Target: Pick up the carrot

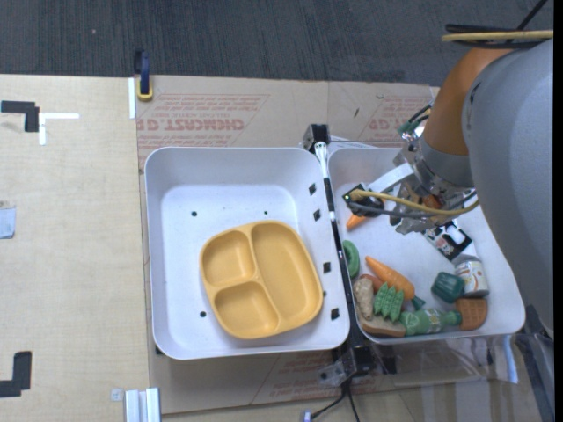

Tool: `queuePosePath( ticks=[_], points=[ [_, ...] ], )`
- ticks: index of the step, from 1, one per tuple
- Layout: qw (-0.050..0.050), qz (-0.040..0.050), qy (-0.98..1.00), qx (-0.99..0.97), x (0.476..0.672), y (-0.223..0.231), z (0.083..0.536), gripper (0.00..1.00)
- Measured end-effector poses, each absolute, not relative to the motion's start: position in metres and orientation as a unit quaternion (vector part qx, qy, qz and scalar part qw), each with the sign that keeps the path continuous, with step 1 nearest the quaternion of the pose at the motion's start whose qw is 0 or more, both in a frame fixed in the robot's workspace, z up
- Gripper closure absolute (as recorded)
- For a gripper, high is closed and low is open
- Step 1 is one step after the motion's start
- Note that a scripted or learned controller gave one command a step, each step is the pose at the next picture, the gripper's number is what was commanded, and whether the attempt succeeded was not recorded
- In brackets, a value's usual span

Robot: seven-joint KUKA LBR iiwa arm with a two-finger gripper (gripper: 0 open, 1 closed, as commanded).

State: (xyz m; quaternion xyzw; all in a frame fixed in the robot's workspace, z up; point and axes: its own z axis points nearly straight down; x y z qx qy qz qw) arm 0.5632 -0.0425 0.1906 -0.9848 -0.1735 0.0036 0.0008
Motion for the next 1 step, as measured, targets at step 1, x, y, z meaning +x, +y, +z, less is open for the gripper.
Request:
queuePosePath(
  ticks=[1],
  points=[
    [0.002, 0.0034, -0.239, -0.971, 0.5041, -0.0314, 0.1903, 0.00]
  ],
)
